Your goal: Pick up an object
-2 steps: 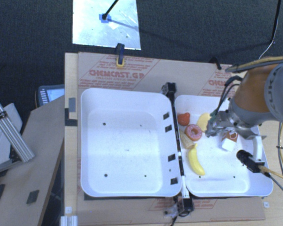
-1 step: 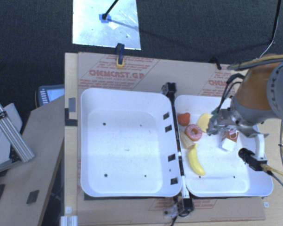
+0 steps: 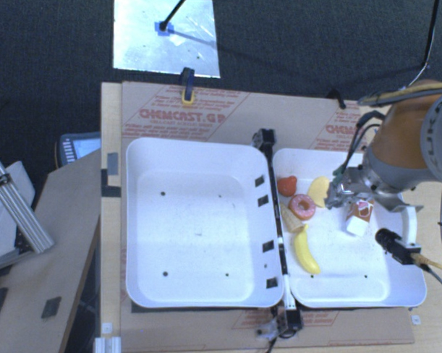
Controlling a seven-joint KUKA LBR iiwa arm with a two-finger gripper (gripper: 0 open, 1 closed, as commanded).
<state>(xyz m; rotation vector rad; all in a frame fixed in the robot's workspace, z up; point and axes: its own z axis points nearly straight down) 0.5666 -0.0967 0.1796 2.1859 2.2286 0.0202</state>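
We see the gripper [image 3: 339,192] low in the right bin [image 3: 347,289], finger state unclear. Lemon [image 3: 319,190] at its 9 o'clock, banana [image 3: 306,252] at 7.

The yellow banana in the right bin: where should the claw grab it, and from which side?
Probably across the middle of the curved yellow banana, coming straight down. It lies flat on the right white bin's floor, with bare floor either side of its narrow width for the gripper fingers.

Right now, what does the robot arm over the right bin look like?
The arm is grey with a broad orange band above the wrist. Dark cables run along it. Its gripper is a small metallic grey assembly, with a black fitting and a white bracket beside it.
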